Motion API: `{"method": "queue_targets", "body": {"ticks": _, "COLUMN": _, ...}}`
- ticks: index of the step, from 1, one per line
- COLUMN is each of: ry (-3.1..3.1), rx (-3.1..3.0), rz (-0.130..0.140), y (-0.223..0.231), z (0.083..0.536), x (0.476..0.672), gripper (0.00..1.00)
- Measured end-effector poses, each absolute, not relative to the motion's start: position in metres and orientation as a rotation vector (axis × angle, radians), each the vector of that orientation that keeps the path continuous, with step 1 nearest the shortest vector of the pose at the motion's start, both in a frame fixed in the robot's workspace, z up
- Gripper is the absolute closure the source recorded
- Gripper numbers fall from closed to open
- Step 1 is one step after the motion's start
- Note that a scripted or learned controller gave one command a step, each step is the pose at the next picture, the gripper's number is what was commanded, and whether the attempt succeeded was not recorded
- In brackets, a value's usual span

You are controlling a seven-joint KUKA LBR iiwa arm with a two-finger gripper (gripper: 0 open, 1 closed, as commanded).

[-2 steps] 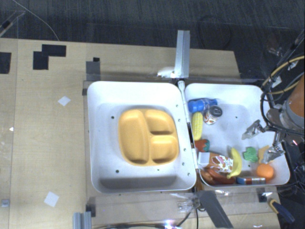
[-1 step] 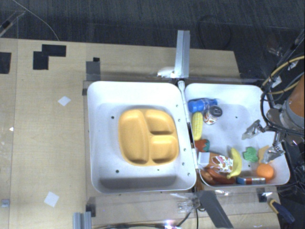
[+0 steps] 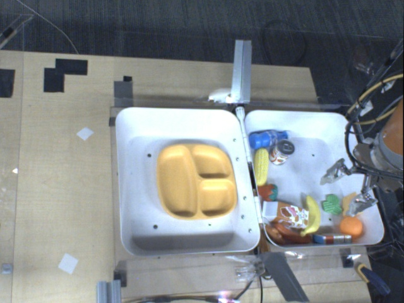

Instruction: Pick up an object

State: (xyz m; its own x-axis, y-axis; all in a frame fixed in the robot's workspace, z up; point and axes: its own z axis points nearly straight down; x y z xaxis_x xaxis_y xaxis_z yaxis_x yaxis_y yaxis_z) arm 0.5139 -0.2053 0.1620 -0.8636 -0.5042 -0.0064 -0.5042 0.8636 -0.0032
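Reaching in from the right, arm (image 3: 385, 147) low over the right bin (image 3: 315, 122), gripper (image 3: 349, 185) with 2 fingers spread, nothing between them, just above a green piece (image 3: 332, 202) and an orange (image 3: 351, 226). Clustered along that bin's left and near edge: corn (image 3: 260, 166), blue can (image 3: 267, 137), banana (image 3: 312, 214), possibly a snack pack (image 3: 291, 216). Left bin (image 3: 136, 169) holding a yellow divided tray (image 3: 195, 180), both on a pale wood bench (image 3: 57, 188).
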Motion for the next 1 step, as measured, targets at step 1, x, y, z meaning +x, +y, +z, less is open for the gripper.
{"method": "queue_targets", "body": {"ticks": 1, "ry": 3.026, "rx": -0.819, "rz": -0.002, "y": -0.2053, "z": 0.1620, "x": 0.5139, "gripper": 0.00}}
